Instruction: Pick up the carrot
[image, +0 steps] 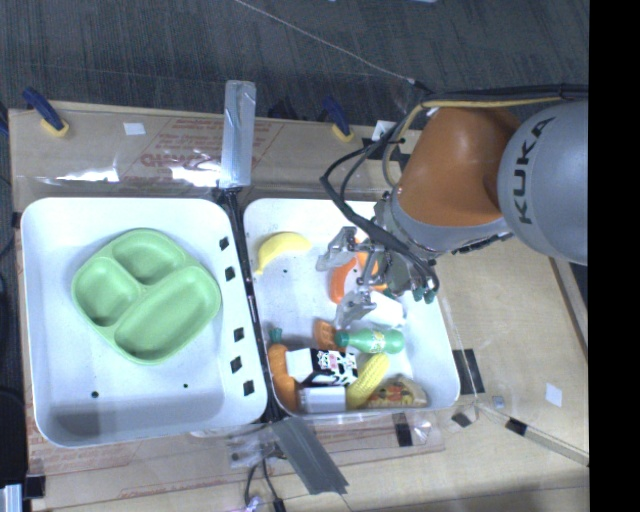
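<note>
The carrot (346, 278) sits in the right bin (300, 215), beside the banana (280, 246). The gripper (352, 280) is right over it, fingers spread around it, not lifted.

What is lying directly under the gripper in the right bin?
Under the gripper an orange thing, probably the carrot, lies on the floor of the right bin. The gripper covers its right part, so its full length is hidden, and contact cannot be judged.
</note>
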